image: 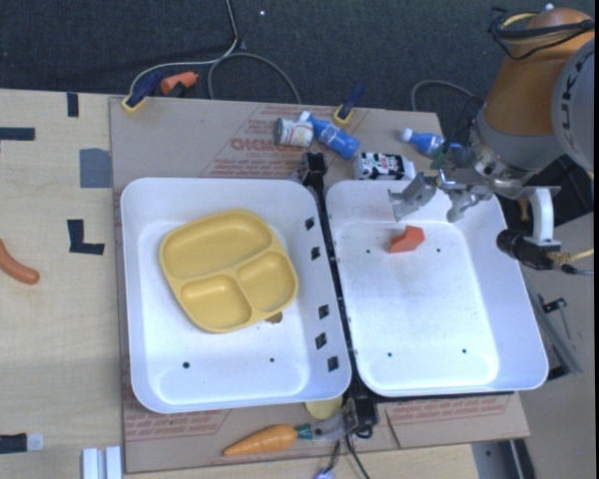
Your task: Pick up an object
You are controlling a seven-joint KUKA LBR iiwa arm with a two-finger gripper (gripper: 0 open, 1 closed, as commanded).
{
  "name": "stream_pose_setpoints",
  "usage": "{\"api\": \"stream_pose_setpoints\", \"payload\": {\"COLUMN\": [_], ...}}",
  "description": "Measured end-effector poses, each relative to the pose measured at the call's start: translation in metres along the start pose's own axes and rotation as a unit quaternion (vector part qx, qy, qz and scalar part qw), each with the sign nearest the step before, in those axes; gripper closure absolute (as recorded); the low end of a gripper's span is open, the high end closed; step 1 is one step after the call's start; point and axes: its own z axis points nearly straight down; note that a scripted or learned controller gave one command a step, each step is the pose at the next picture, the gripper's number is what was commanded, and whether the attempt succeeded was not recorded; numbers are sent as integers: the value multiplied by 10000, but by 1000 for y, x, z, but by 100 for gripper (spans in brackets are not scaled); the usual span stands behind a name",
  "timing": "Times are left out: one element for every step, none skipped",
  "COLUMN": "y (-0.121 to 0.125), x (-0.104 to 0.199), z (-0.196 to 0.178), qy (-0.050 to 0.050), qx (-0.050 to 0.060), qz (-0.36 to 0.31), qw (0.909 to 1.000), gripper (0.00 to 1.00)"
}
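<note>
Your jaws (pixel 441 200) stand spread with nothing between them, above the right bin's (pixel 479 367) far edge. The orange block (pixel 407 239) lies just below them.

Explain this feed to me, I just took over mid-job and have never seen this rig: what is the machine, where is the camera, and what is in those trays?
One camera looks down on the bench at a slant. The grey machine with the orange band on the right is the robot arm; its hand, two metal fingers, hangs over the far edge of the right bin, open and holding nothing. Just in front of it lies a small orange block, alone on the bin floor. The left bin holds a yellow divided plate. Outside the bins lie a toy sausage far left, a toy carrot at the near edge, and blue and white bottles behind.
</note>
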Motion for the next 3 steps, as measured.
{"api": "stream_pose_setpoints", "payload": {"y": [47,20,58], "x": [-56,-20,-27], "z": [58,154,150], "qy": [-13,-19,-8], "qx": [14,-22,-26], "qz": [19,-5,-7], "qw": [10000,10000,10000], "gripper": [0,0,0]}}
